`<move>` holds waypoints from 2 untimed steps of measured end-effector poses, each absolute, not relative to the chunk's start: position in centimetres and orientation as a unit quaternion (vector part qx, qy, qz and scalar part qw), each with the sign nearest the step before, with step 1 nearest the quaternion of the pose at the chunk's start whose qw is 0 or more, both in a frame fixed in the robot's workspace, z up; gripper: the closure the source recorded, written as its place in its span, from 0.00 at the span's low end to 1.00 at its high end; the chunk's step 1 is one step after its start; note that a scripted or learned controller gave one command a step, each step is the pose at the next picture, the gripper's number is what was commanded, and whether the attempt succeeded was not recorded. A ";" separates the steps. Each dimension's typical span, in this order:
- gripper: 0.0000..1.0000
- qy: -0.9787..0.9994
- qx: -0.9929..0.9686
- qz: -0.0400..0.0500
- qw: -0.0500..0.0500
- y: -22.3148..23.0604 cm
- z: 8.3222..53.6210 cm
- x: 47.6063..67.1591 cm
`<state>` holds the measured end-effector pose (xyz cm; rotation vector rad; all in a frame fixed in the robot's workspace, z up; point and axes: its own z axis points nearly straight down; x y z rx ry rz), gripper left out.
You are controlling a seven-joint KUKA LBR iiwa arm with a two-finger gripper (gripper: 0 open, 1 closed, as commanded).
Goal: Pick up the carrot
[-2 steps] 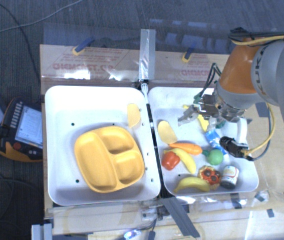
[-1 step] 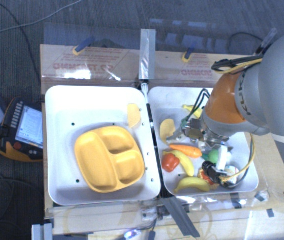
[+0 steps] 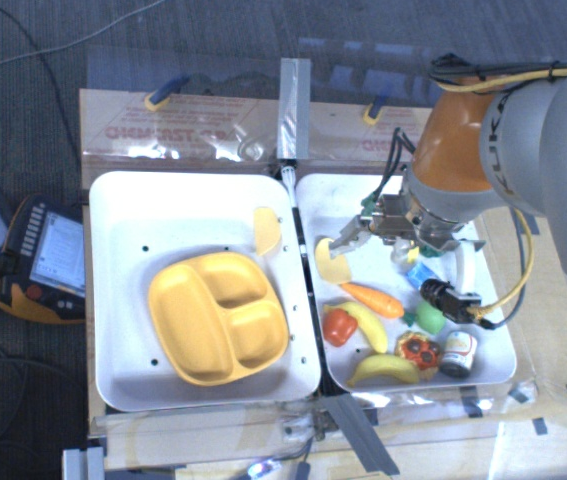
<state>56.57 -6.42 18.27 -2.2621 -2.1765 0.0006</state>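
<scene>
The slim orange plastic carrot [image 3: 373, 298] lay ungrasped in the right shallow white bin [image 3: 498, 363] beside a yellow banana [image 3: 366, 325], while the tool [image 3: 355, 236] hovered above it, fingers spread wide, holding nothing.

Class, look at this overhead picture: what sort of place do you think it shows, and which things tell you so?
Probably a robotics lab bench: a grey, orange-banded robot arm, two shallow white bins holding toy food like an orange carrot, and a handheld control pendant on carpet.
</scene>
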 end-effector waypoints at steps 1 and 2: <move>0.00 -0.768 -0.640 0.001 0.002 -9.8 12.9 51.3; 0.00 -0.707 -0.707 -0.009 -0.005 -10.3 9.5 53.7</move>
